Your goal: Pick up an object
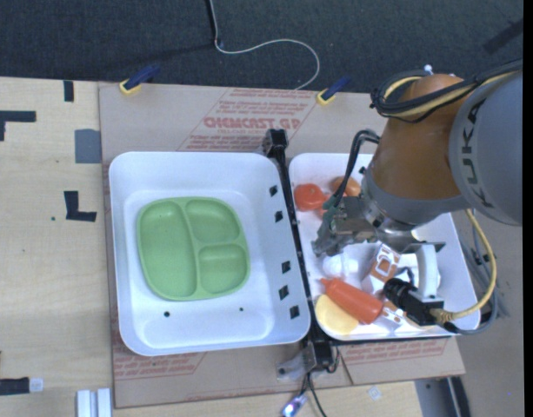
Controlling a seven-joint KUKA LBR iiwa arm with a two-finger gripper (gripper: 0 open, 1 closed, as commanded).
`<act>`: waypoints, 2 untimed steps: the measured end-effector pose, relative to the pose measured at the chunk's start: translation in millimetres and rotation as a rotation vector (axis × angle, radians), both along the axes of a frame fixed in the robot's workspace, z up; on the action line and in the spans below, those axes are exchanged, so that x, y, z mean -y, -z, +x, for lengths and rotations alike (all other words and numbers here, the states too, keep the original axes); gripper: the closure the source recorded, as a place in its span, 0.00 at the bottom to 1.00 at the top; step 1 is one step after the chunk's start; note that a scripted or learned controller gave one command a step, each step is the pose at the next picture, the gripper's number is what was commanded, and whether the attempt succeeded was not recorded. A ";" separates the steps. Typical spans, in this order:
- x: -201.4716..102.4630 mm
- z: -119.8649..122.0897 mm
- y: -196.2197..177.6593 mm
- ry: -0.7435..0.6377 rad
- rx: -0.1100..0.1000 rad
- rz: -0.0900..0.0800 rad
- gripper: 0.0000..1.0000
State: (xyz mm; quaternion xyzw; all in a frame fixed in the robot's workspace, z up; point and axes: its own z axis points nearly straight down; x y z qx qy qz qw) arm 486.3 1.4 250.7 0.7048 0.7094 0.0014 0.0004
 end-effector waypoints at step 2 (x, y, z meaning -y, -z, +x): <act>-50.6 -1.7 -160.4 0.005 0.008 0.000 1.00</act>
